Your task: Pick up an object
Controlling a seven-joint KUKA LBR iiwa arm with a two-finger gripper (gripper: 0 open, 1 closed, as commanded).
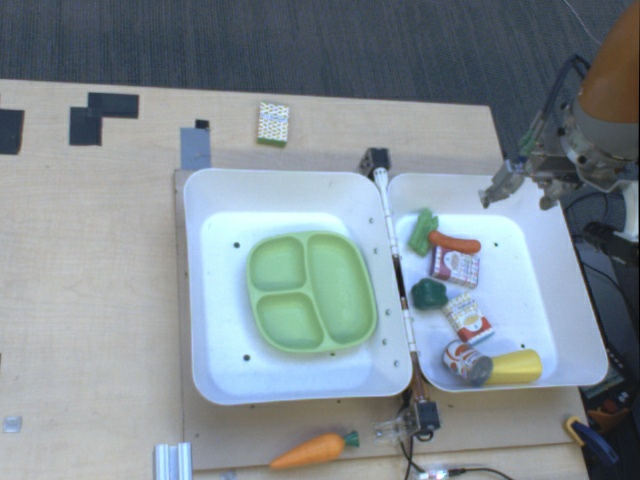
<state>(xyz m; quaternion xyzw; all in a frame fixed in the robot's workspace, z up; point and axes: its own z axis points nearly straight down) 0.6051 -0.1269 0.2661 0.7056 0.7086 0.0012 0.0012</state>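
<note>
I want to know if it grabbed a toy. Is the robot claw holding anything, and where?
Nothing is held. The gripper hangs over the right bin's back edge with bare fingers.

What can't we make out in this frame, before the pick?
- Gripper: small and blurred in the camera view, finger state unreadable.
- Grey arm with orange band: cut off by the right edge.
- Small red-and-white carton: print too small to read.
- Metal can: partly hidden behind the yellow cylinder.
- Patterned small box on the bench: label illegible.

The tool (pixel 522 187) hangs open over the right bin's (pixel 545 258) far edge, above the jumbled toy food (pixel 455 268).
</note>
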